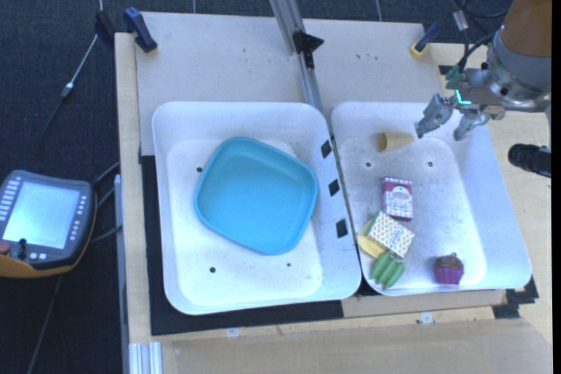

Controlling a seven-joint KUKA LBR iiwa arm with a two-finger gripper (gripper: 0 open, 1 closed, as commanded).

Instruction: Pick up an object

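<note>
The pale surface (228, 57) carried two shallow white bins side by side, and the grey arm (526, 39) with its orange band reached in from the right, ending above the upper right corner of the right bin (491, 215). The left bin (175, 136) lay well to the claw's left and held a large turquoise square plate (256, 194) — by far the biggest thing on offer, and well apart from the claw. The claw (449, 119) hung over the right bin's far rim with its two fingers spread apart and nothing between them. Just to its left, on the bin floor, lay a small tan cone-shaped piece (394, 140), near the fingers but not touching them. Below the claw and a little to its left stood a small red carton (398, 198), and further down from that a cream cracker-patterned square (391, 234) rested partly over a yellow piece (369, 245), with a green pod-shaped toy (387, 270) just below them at the bin's near edge. A small purple item (448, 268) — its exact form too small to tell — sat almost straight below the claw, near the bin's front rim. Far to the claw's left, off the surface, a grey handheld pendant with a lit screen (44, 219) lay on the dark carpet (53, 83).
</note>
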